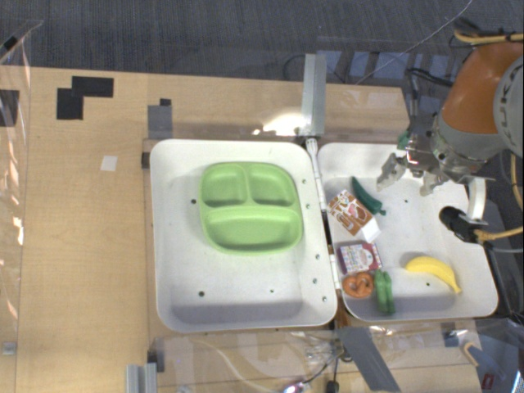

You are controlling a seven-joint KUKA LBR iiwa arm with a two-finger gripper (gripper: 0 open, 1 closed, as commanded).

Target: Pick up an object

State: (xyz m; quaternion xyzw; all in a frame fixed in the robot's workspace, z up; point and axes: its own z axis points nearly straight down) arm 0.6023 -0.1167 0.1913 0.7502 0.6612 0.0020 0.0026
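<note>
1. Over the right bin [491, 297], near its back edge, hangs the gripper [412, 175], fingers spread and pointing down, nothing between them. It's above bare white floor, not over any object.

2. Candidates all sit in that right bin: a banana [434, 272] toward the front right, a dark green pepper-looking thing [368, 196] just beside a red-and-white snack packet [350, 213], a second purple-ish packet [359, 258] below it, then a pretzel [357, 284] touching a green bottle-shaped item [383, 291] at the front. The left bin [176, 301] has a green divided plate [249, 205].

3. What could go wrong, my guess:
   - Straight down from where it is, the fingers close on empty floor. Needs to shift first.
   - The packets lie flat, so fingers could slide over them without getting under an edge.
   - Pepper and packet are so close that going for one may nudge or drag the other.
   - The pretzel and green item sit right by the front wall, so a finger could hit the rim.
   - The banana is curved and stands apart, probably the easiest, but it could roll out if pinched off-centre.

4. Hard to make out: the gripper's height above the bin floor, since the slanted view doesn't give it. Packet labels are unreadable. A black shape [455, 222] at the bin's right side could be an object or part of the rig, can't say.
</note>
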